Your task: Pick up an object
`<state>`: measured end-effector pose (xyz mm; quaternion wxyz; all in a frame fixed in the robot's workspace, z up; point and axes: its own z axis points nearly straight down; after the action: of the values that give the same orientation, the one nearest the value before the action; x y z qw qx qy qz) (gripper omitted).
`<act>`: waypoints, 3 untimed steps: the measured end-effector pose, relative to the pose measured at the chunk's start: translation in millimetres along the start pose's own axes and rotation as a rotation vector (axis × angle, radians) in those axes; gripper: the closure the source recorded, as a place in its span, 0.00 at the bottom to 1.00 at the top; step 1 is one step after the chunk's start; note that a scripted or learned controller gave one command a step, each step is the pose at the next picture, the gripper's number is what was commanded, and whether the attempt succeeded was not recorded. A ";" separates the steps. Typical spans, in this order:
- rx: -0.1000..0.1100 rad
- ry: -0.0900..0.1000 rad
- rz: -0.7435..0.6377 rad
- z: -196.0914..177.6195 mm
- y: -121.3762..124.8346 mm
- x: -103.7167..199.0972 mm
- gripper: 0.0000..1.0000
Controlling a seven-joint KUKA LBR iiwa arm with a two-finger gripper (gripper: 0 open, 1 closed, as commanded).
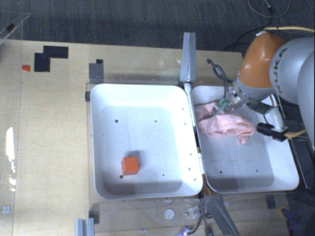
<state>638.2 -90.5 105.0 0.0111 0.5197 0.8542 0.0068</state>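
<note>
Pink cloth [225, 125], one, under gripper [227, 103] — grip unclear, perhaps touching; one orange cube [130, 165].

Orange cube [130, 165] in left bin [106, 97], tool [227, 103] over pink cloth [224, 124]

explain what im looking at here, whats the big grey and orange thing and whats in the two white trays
The grey and orange thing is a robot arm; it reaches in from the right. One camera fixed above the bench looks down at a slant. The arm's end effector is low over the right bin, at the upper edge of a crumpled pink cloth lying there. Whether it has gripped the cloth cannot be told from here. The left bin holds a small orange block near its front. The bins sit on a pale wooden bench.
</note>
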 end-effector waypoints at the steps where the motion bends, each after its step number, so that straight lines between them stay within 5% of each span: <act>1: 0.000 0.000 0.000 0.0 0.0 0.0 0.00; 2: 0.013 0.003 0.278 -82.6 7.0 9.7 0.00; 3: 0.015 0.005 0.167 7.8 -16.9 -14.5 0.00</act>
<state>630.0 -111.1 97.0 0.0043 0.5892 0.8080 0.0028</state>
